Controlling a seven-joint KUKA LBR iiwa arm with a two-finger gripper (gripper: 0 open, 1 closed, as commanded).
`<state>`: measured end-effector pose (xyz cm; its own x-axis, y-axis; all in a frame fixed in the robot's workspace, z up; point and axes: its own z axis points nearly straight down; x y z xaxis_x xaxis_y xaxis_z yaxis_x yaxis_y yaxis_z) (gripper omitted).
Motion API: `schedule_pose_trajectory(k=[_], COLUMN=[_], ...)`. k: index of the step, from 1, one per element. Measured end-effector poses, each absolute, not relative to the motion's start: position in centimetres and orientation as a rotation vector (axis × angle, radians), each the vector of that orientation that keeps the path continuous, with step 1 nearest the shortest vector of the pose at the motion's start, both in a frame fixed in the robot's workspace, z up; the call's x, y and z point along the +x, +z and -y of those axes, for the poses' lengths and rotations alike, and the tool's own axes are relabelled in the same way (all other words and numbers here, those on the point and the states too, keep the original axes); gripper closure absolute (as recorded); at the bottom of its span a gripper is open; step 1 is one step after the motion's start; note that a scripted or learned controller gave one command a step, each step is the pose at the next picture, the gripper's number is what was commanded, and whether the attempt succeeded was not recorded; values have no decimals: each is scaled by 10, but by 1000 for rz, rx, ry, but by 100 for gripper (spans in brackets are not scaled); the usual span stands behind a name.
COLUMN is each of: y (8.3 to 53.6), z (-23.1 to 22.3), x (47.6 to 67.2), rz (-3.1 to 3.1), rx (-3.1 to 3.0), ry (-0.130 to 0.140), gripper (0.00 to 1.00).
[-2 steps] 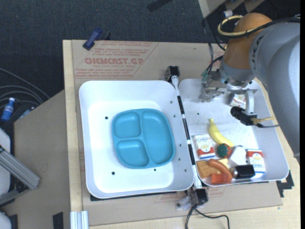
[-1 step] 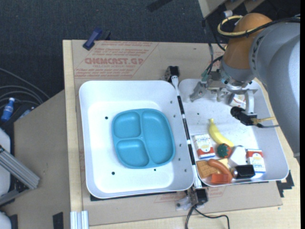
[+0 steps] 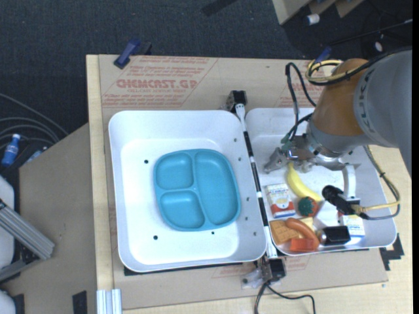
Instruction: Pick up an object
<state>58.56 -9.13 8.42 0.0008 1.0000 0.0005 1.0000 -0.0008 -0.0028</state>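
Nearest, in the right white plastic bin [image 3: 386, 231]: an orange toy hot dog [image 3: 300, 230], a green ball [image 3: 306, 206], a small red-and-white box [image 3: 280, 199]. Behind them, a yellow banana [image 3: 299, 184]. Just above it, the metal two-finger gripper [image 3: 292, 159], spread open, holding nothing. Left bin [image 3: 131, 175] (the neighbour): a blue divided plastic plate [image 3: 196, 188].

Blue divided plate [image 3: 196, 190] centred in left white bin [image 3: 124, 142]; blue clip [image 3: 127, 54] at bench's far-left corner

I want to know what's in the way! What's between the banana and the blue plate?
In the camera view, the white bins' rims and a small carton lie between the banana and the blue plate.
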Motion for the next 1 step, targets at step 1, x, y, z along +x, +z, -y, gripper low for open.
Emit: schedule_pose_trajectory(k=[1], y=[94], z=[91], x=[586], rz=[2219], rx=[-2222], ry=[-1], gripper=[100])
